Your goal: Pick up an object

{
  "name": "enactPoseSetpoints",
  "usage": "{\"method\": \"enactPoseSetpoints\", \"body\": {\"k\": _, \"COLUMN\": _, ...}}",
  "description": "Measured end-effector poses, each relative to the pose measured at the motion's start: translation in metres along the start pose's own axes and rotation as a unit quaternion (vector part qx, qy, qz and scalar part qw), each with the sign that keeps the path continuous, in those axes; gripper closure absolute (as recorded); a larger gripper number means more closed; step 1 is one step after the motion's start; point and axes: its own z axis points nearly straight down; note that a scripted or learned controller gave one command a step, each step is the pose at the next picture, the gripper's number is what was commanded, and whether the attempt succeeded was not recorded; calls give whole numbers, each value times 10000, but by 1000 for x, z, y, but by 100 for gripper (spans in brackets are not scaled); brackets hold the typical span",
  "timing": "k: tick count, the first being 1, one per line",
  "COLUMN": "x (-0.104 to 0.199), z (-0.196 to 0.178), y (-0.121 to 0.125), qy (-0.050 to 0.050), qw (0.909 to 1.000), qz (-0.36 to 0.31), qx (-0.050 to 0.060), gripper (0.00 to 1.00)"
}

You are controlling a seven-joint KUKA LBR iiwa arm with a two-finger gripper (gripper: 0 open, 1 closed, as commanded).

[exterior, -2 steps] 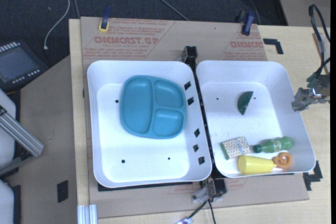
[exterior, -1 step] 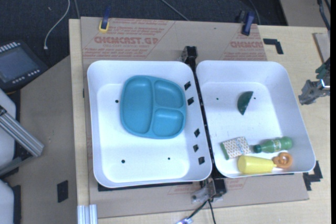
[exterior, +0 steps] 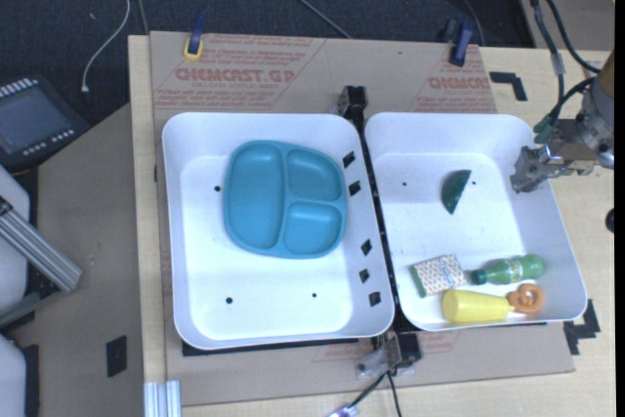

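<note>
In the right bin (exterior: 488, 137) lie a dark green wedge-shaped piece (exterior: 455, 190), a green bottle (exterior: 510, 271), a yellow bottle-like toy (exterior: 478, 306) with an orange ring (exterior: 528, 299) at its end, and a small patterned packet (exterior: 437, 272). My gripper (exterior: 530, 171) hangs over the right bin's right rim, well to the right of the green wedge. Nothing shows between its fingers.
The left bin (exterior: 195, 220) holds a blue divided plate (exterior: 285, 198). A row of black clips runs along the seam between the bins (exterior: 363, 210). Cables and a cardboard box lie beyond the bench's far edge.
</note>
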Motion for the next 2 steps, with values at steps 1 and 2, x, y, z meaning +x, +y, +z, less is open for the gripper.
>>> {"method": "enactPoseSetpoints", "body": {"k": 1, "x": 45, "z": -1, "y": 14, "qy": -13, "qw": 10000, "qz": 7, "qx": -16, "gripper": 100}}
{"method": "enactPoseSetpoints", "body": {"k": 2, "x": 105, "z": 10, "y": 34, "qy": -5, "qw": 10000, "qz": -3, "qx": -15, "gripper": 100}}
